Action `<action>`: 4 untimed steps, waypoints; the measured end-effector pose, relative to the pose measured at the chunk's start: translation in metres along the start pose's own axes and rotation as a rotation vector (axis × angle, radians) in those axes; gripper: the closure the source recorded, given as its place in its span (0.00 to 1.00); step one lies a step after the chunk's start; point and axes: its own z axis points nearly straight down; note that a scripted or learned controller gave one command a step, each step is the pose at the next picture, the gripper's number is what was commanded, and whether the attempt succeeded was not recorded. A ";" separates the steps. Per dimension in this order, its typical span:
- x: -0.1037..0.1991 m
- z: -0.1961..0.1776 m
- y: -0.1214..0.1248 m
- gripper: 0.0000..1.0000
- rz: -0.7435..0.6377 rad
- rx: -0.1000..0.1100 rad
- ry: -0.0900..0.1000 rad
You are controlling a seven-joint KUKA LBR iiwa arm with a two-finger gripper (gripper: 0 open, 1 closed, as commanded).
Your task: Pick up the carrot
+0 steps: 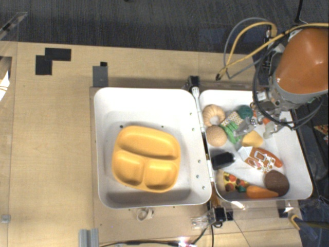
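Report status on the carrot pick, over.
Gripper over right bin's far end, fingers unclear. Carrot lying at near edge, untouched. Brown ball touching it.

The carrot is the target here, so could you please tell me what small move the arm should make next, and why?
Probably travel toward the near edge of the right bin. The carrot lies there beside a brown ball, while the arm's wrist hangs over the bin's far right corner, well away from it.

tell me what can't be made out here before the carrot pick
- Gripper: camera view, the arm's orange band and cables crowd it; finger state unreadable.
- Carrot: its right end hidden behind the brown ball.
- Small multicoloured item beside the carrot: too small to identify.
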 end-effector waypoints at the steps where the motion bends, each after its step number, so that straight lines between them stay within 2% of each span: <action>1: -0.113 0.016 -0.006 0.00 0.023 -0.003 -0.010; 2: -0.067 -0.040 0.037 0.00 -0.211 0.001 -0.004; 3: -0.032 0.017 0.021 0.00 -0.418 -0.004 -0.005; 4: -0.096 0.016 0.019 0.00 -0.039 -0.002 -0.006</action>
